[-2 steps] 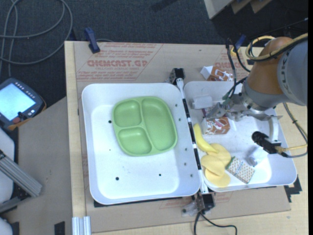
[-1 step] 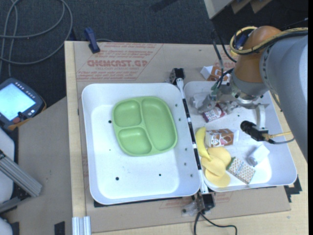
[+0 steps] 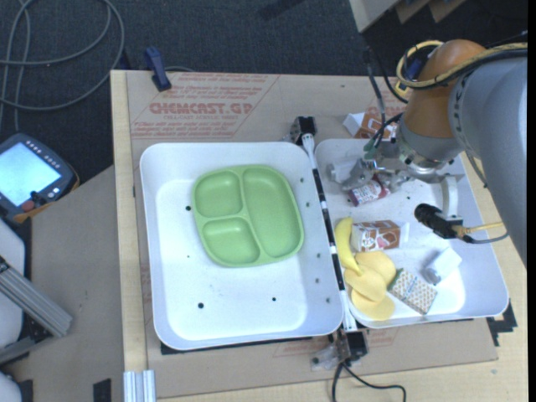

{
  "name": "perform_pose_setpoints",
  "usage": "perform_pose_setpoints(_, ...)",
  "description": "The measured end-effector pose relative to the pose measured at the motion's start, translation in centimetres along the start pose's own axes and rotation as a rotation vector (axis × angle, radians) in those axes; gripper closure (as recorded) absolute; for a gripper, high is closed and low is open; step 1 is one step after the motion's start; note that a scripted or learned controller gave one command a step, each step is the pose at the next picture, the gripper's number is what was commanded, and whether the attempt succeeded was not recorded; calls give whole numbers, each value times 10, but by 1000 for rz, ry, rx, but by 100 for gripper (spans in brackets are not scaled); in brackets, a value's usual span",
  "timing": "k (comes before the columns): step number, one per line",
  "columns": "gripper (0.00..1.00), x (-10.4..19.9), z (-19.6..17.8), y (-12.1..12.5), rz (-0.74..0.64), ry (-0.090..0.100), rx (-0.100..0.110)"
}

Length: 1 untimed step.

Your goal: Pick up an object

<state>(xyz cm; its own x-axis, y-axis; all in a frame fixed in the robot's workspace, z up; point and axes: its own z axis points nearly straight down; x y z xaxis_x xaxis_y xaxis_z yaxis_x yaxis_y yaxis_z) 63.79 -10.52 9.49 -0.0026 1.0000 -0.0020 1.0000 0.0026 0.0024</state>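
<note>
My gripper (image 3: 362,172) hangs low over the back left part of the right bin (image 3: 484,301), reaching in from the right. Just beneath it, at its front, lies a small red and white packet (image 3: 367,194); I cannot see whether it is touched. Further forward lie a brown and white snack packet (image 3: 375,236), a yellow banana-like toy (image 3: 368,276), a small patterned box (image 3: 414,291) and a grey block on a white card (image 3: 437,266).
The left bin (image 3: 167,308) holds a green divided plate (image 3: 248,214). An orange and white packet (image 3: 363,125) lies on the bench behind the right bin. A blue clip (image 3: 157,68) sits at the bench's back left, and a black clamp (image 3: 303,128) stands between the bins.
</note>
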Motion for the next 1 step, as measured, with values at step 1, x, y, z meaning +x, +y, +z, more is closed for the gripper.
perform_pose_setpoints(1, 100, 53, -90, -47, 1, 3, 2)
